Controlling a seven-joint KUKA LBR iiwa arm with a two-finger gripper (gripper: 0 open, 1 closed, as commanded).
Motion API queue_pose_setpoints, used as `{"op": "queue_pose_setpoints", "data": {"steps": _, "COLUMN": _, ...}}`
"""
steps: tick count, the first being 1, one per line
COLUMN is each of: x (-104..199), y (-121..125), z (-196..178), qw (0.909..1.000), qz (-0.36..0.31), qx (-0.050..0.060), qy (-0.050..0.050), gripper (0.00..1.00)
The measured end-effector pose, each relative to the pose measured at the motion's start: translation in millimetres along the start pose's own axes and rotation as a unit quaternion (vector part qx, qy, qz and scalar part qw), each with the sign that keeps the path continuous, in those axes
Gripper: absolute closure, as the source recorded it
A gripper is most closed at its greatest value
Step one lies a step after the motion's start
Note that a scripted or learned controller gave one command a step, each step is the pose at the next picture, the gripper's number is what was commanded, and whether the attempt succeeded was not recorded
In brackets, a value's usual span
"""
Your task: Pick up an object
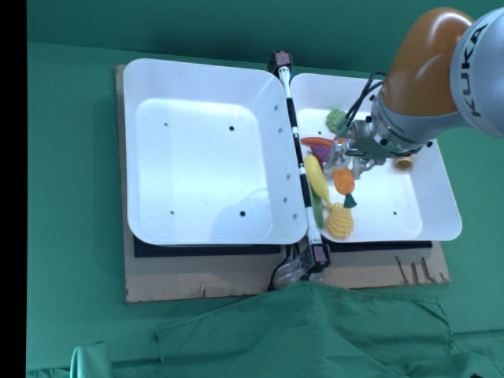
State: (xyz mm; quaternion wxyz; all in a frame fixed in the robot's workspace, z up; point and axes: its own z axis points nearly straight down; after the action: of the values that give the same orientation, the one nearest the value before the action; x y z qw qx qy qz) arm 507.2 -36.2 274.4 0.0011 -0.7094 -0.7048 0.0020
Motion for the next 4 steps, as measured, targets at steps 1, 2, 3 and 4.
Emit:
{"op": "queue_pose_setpoints", "data": {"steps": 1, "x": 2, "y": 16, "z": -107, "qw": 0.9999, "qz": -0.003, "qx": -0.011, "qy": 0.000, "gripper": 1.00}}
{"op": "queue_pose_setpoints", "data": {"steps": 2, "x": -20, "y": 11, "z": -102, "qw": 1.0000, "qz": -0.001, "qx": -0.004, "qy": 0.000, "gripper": 1.00}}
{"op": "queue_pose_setpoints", "data": {"steps": 3, "x": -8, "y": 57, "z": -113, "qw": 1.0000, "qz": -0.002, "qx": -0.006, "qy": 0.000, "gripper": 1.00}}
{"op": "queue_pose_setpoints", "data": {"steps": 4, "x": -27, "y": 49, "z": -111, "qw": 1.0000, "qz": -0.001, "qx": -0.004, "qy": 0.000, "gripper": 1.00}}
